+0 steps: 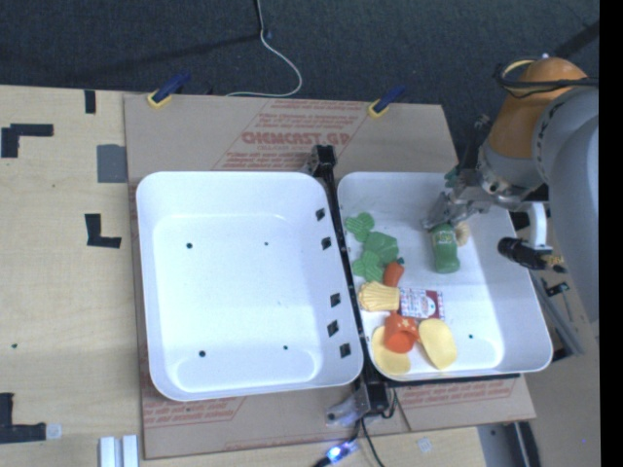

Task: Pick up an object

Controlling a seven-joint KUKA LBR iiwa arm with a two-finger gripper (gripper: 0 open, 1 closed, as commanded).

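Grey and orange, the arm [545, 115] reaches over the right bin [506, 353], left of which sits the other white bin [234, 280]. Its gripper [446, 224] hangs just above a green cylinder [445, 251]; whether it grips cannot be told. Yellow, orange and green toys [399, 309] cluster down-left of the gripper.

Arm: grey, orange band above the wrist, entering from the right, bent downward.
Gripper [446, 224]: lowered, pointing down and left; finger state indeterminate.
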